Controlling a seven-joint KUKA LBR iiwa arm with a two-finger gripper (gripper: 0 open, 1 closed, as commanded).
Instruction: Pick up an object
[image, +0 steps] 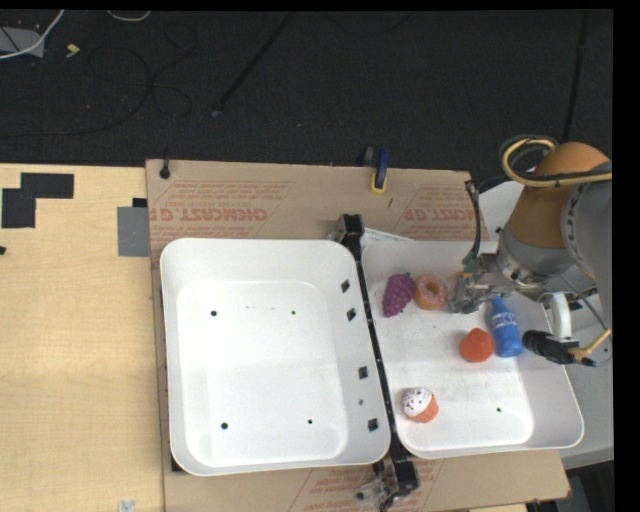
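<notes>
The gripper (468, 293) is seen lowered into the right bin (540, 425), just beside the pink ring (431, 293), but whether anything is grasped cannot be told, since the tip is too small and cluttered to be read. Nothing is seen lifted: the purple grapes (398, 294), the blue bottle (503, 329), the orange ball (477, 346) and the white and orange toy (419, 404) are all left lying on the bin floor. The pick is therefore judged to be not yet done, with a grasp and a lift still required.
</notes>
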